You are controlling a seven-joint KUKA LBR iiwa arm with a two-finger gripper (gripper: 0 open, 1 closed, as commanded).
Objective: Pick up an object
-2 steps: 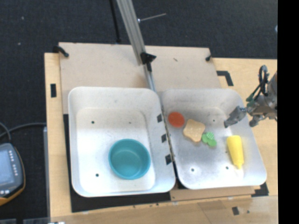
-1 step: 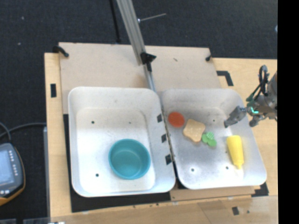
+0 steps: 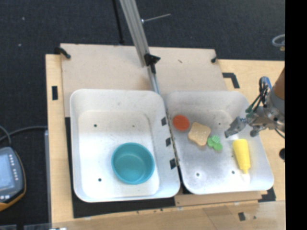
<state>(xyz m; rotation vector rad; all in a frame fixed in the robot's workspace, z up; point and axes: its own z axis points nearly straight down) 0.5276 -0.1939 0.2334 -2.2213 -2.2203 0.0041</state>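
The right bin (image 3: 211, 176) holds an orange round piece (image 3: 181, 122), a tan bread-like slice (image 3: 199, 134), a small green piece (image 3: 215, 143) and a yellow corn-like object (image 3: 242, 155). My gripper (image 3: 243, 128) hangs over the bin's right side, just above the yellow object's upper end. Its fingers (image 3: 234, 127) stand apart, open, with nothing between them. A teal bowl (image 3: 133, 163) sits in the left bin (image 3: 91, 128).
A slanted metal pole (image 3: 136, 30) rises from the back of the bench between the bins. A handheld device (image 3: 9, 176) lies off the bench at the far left. The arm's wrist (image 3: 271, 107) enters from the right edge.
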